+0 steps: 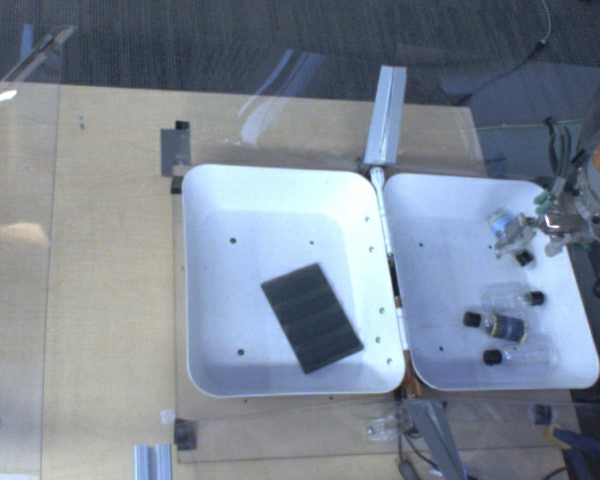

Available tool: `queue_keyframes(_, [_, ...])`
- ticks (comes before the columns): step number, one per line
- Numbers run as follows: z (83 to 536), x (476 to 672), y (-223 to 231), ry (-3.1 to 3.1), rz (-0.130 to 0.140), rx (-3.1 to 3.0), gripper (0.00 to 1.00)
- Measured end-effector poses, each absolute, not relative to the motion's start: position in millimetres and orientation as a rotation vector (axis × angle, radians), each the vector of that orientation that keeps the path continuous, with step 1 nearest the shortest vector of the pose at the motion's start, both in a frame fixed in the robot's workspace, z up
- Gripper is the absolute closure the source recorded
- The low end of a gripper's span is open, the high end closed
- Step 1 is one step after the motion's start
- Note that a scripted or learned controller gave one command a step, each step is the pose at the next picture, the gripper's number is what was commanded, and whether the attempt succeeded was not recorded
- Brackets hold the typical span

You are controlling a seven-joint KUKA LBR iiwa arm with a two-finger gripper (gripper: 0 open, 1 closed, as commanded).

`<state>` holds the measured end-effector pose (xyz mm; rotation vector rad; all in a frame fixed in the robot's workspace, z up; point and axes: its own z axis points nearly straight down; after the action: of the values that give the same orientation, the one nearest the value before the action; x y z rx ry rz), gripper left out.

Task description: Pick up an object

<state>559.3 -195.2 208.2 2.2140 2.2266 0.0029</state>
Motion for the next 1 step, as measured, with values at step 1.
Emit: queue_keyframes(1, [110.8, 609.3, -202.7, 2.183, 0.001, 2.263, 0.00])
